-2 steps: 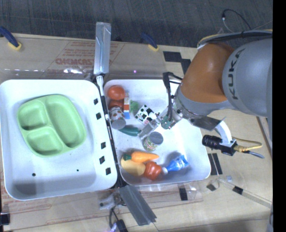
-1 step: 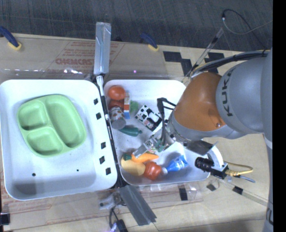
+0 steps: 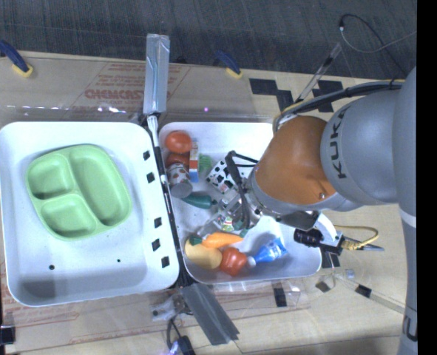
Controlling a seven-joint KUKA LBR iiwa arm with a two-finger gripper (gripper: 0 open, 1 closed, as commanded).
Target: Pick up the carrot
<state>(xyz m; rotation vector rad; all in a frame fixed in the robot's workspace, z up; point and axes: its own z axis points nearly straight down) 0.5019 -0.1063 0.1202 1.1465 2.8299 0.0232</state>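
The carrot (image 3: 222, 239) is a small orange piece lying near the front of the right bin (image 3: 266, 135), between a yellow fruit (image 3: 199, 254) and a blue bottle (image 3: 270, 252). My gripper (image 3: 231, 214) reaches down from the orange-banded wrist (image 3: 296, 168) and hangs just behind and above the carrot. The wrist hides much of the bin's right half. From this angle I cannot make out whether anything sits in the gripper.
A red tomato (image 3: 177, 140), a small can (image 3: 178, 174), a black-and-white die (image 3: 218, 173), a green piece (image 3: 200, 199) and a red toy (image 3: 233, 260) crowd the right bin. The left bin (image 3: 11, 198) holds a green divided plate (image 3: 78, 189).
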